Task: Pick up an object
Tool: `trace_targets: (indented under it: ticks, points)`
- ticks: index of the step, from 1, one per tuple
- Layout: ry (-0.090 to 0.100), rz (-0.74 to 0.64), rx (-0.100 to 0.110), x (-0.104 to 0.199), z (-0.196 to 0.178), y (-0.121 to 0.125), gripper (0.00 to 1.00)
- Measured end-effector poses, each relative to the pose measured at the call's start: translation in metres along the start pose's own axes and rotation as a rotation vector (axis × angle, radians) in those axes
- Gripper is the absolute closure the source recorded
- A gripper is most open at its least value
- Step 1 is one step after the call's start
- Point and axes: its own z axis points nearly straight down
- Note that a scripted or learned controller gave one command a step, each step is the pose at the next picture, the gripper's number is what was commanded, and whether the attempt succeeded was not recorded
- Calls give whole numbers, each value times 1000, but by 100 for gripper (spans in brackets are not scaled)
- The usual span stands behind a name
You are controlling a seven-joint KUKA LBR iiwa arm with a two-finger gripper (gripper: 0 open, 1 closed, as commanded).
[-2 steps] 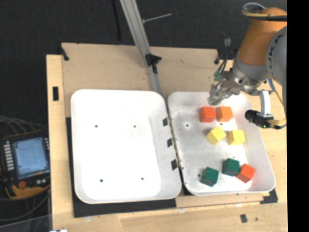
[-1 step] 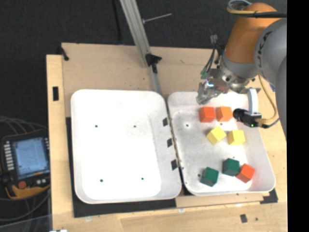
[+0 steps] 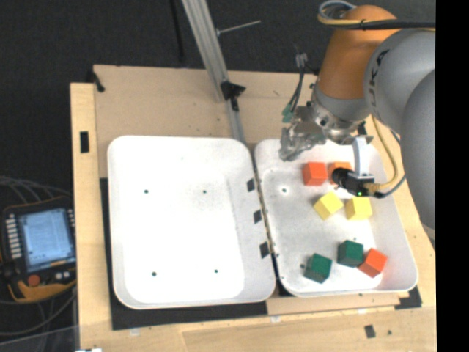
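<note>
The right bin (image 3: 293, 211) holds several small blocks. An orange block (image 3: 315, 173) lies near its far edge, with a second orange piece (image 3: 339, 170) partly hidden just right of it. Two yellow blocks (image 3: 329, 205) (image 3: 358, 208) sit side by side in the middle. Two green blocks (image 3: 318, 268) (image 3: 350, 253) and an orange-red block (image 3: 374, 262) lie near the front right. My gripper (image 3: 293, 144) hangs over the bin's far left corner, a little left of and behind the orange block. I see nothing between its fingers.
The left bin (image 3: 179, 218) lies beside the right one, separated by a ridge with black clips. A slanted metal pole (image 3: 212, 53) rises behind the bins. A handheld pendant (image 3: 40, 244) rests off the bench at the left.
</note>
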Motion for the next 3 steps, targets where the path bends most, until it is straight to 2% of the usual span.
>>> trace_targets:
  ticks: [1,2,3]
  points:
    - [1,-1,2,45,-5,-3,100]
    - [2,-2,1,100,-19,-19,100]
    - [1,-2,-3,153,-21,-20,100]
